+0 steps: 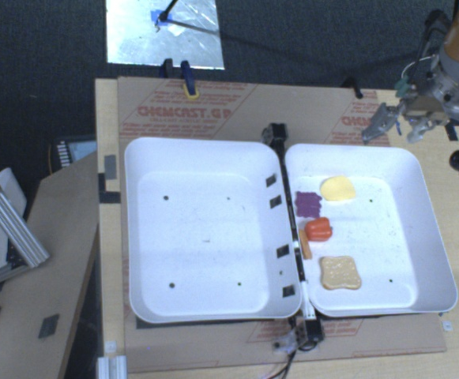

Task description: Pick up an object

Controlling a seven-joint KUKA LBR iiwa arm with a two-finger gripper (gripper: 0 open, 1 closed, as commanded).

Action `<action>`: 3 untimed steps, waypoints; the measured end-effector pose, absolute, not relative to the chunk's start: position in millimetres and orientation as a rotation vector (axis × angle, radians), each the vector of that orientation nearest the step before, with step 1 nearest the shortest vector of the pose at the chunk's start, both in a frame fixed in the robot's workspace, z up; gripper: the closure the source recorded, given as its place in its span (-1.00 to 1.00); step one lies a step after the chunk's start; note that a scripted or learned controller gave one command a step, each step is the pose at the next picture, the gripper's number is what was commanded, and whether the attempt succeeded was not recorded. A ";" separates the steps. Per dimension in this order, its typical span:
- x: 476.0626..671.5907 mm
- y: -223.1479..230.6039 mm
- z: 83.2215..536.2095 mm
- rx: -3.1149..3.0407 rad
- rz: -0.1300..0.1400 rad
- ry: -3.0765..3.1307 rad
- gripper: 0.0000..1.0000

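Grey two-finger gripper (393, 122) I see above far rim of right white bin (430, 212), fingers spread, holding nothing. Below it: yellow disc (338, 188), purple block (308, 204), red-orange piece (318, 229), tan toast slice (340, 273).

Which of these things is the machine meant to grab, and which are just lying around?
For the job: pincer; yellow piece, purple piece, red piece, toast slice, all in the right bin.

Lying about: left bin, foil sheet, blue clamp.

Even, fairly bright overhead light; the white bins (205, 235) nearly wash out. Glare on the foil sheet (163, 20). Soft focus, slight grain, faint shadows.
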State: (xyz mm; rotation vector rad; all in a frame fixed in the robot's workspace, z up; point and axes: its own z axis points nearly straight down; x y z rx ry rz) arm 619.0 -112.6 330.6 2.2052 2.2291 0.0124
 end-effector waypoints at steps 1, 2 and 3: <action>565.8 -99.1 486.6 2.202 0.022 2.216 -1.00; 565.8 9.1 539.0 2.200 0.014 2.236 -1.00; 547.3 105.4 534.7 2.206 0.006 2.239 -1.00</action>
